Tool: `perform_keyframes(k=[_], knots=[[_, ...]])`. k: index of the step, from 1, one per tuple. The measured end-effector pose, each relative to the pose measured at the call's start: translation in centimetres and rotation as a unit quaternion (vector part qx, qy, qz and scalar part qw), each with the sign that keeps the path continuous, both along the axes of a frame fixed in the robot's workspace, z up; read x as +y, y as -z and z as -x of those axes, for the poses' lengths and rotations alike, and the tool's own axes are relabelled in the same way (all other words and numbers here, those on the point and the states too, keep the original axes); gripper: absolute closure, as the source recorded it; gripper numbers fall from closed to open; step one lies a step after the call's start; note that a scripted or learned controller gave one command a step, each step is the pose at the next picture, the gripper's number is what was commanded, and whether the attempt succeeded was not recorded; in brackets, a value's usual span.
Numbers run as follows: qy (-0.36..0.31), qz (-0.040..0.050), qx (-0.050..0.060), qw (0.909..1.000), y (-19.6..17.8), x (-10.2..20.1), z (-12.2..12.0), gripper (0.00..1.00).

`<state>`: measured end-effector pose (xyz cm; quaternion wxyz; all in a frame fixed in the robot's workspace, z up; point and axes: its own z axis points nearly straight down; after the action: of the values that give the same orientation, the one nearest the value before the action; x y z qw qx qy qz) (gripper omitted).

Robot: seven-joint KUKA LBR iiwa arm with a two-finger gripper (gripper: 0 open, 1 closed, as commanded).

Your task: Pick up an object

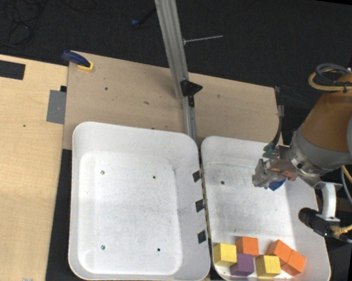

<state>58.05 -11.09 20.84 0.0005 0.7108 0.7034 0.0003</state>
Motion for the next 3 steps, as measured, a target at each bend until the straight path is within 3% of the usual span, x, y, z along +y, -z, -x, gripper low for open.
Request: perform_keyframes(k=[1, 3], knots=[[-0.005, 0.0000, -0.001, 1.0000, -4.6, 0.6, -0.1, 1.00], [-0.007, -0.0015, 0.003, 1.0000, -4.7, 12.2, 0.1, 1.00]])
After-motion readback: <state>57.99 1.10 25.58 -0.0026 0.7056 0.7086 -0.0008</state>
